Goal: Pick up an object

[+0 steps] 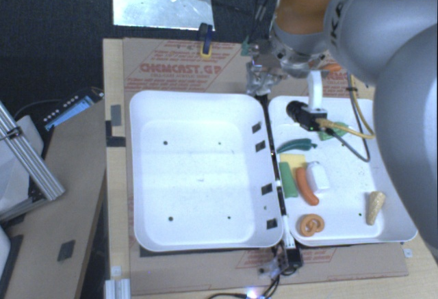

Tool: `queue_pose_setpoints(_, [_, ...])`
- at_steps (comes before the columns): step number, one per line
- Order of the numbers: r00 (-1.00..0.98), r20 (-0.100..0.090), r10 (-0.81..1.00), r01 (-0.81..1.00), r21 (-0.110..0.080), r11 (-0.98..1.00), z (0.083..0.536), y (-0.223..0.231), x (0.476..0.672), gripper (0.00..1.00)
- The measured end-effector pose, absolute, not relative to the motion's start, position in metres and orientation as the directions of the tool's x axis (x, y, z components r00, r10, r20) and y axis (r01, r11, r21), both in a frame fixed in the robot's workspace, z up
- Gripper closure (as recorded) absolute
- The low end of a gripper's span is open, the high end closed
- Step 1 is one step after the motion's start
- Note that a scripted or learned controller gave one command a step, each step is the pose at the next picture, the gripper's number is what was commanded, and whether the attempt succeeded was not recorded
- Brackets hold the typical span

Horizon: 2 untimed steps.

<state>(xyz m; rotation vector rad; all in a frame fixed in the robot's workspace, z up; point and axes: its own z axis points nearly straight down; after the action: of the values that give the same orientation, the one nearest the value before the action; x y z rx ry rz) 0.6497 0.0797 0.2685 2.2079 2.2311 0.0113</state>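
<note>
My gripper (259, 83) hangs over the far end of the divider between the two bins, under the orange-banded wrist. The right bin (349, 171) holds several small items: a dark green pod (296, 146), a yellow piece (291, 159), a green stick (288, 180), an orange sausage shape (308, 187), a white block (317, 175), a brown pretzel (311, 225) and a tan cone (374, 206). They all lie nearer the camera than the gripper, and none of them touches it.
The left bin (198, 174) sits beside the right one, with black clips along the shared divider (272, 167). A black device with yellow cable (304, 115) hangs from the arm over the right bin's far end. A yellow-blue clamp (204, 41) stands behind the bins.
</note>
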Motion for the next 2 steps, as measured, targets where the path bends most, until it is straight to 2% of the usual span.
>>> queue_pose_setpoints(1, [-0.006, 0.003, 1.0, 1.0, 0.015, 0.006, 0.387, 0.082, 0.645, 1.0])
queue_pose_setpoints(2, [-0.014, 0.006, 1.0, 1.0, 0.011, 0.014, 0.464, 0.172, 0.625, 1.0])
